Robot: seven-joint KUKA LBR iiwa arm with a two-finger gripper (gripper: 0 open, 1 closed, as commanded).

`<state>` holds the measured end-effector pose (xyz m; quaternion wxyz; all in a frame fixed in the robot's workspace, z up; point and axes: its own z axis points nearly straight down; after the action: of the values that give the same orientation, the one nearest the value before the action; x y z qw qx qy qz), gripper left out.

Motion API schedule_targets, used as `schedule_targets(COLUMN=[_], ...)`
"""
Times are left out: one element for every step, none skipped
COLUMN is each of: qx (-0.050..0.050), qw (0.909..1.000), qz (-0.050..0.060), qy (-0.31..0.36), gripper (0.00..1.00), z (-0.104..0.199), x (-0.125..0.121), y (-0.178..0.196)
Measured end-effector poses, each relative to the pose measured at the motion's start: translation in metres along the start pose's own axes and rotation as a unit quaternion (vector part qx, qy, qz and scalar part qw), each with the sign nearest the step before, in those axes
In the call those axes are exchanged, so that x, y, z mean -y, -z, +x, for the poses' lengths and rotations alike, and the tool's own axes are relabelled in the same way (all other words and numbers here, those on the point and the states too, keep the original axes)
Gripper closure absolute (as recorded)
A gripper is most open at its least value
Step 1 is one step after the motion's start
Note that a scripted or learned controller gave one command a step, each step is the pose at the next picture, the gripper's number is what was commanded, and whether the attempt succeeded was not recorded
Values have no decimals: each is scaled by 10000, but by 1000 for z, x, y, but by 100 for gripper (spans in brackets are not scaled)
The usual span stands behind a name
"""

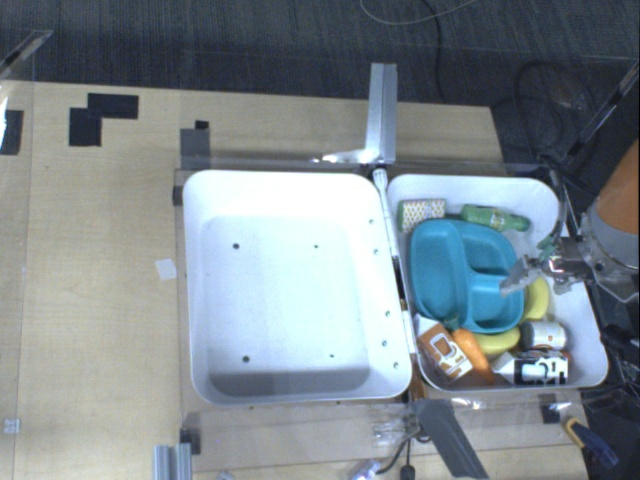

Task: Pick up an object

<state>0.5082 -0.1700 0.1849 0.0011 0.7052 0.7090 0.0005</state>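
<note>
The right bin point(548, 194) holds a crowd of objects. A large blue plastic container point(455, 263) lies in its middle. My gripper point(517, 279) reaches in from the right and hovers at the blue container's right edge, just above a yellow banana point(539, 301). Nothing can be seen held in it. Behind the container lie a green bottle point(493, 217) and a small white pad with green dots point(422, 211). In front of it are an orange object point(470, 348), a brown box point(443, 354), a silver can point(548, 335) and a black-and-white can point(542, 370).
The left bin point(280, 176) sits beside the right one, sharing a middle wall. A metal post point(383, 108) stands behind the bins. The grey and orange arm point(612, 218) crosses the right bin's right rim. Cables lie on the dark floor at the back.
</note>
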Motion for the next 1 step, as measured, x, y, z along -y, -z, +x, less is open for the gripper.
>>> schedule_targets(qx=[30], qw=[9998], qz=[-116], qy=[142], gripper=[0], z=[-36], x=[-67], y=[-91])
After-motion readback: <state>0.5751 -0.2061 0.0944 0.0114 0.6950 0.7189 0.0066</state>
